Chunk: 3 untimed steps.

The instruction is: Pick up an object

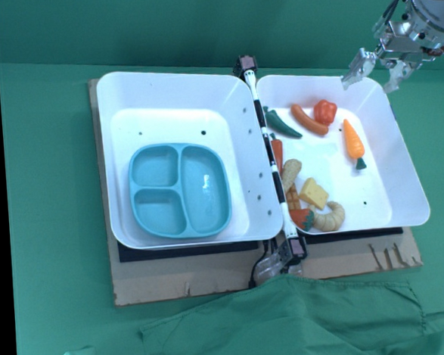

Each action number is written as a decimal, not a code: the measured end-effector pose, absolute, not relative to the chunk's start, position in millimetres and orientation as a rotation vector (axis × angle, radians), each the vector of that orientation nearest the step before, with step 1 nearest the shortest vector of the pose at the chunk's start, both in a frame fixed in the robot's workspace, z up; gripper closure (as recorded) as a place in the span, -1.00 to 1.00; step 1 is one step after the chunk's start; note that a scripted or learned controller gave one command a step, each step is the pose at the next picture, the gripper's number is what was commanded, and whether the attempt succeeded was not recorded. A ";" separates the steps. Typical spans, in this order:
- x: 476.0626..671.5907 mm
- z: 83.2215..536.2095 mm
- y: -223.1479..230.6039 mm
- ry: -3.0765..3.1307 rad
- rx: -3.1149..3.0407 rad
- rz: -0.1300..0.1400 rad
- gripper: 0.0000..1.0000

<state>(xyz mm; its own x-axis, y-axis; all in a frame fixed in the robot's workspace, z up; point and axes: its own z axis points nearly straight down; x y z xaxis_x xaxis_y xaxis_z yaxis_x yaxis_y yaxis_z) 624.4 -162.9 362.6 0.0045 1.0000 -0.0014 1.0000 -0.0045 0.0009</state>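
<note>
White bins sit side by side on a green bench. The left bin [171, 100] holds a blue divided plate [180, 189]. The right bin [392, 176] holds toy food: carrot [354, 142], sausage [310, 119], red pepper [325, 111], cheese [313, 194], croissant [329, 218]. The gripper [374, 69] hovers above the right bin's far corner, jaws spread open, holding nothing

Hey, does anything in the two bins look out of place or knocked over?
Nothing looks spilled or damaged. The toy foods crowd the left side of the right bin, several pressed against the divider. The blue plate lies flat in the left bin. The gripper hangs open above the right bin's far corner.
</note>
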 end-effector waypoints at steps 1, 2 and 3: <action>625.1 376.5 -163.6 2.208 2.222 0.004 1.00; 651.8 402.5 -188.8 2.208 2.219 0.004 1.00; 677.2 426.8 -187.0 2.211 2.216 0.005 1.00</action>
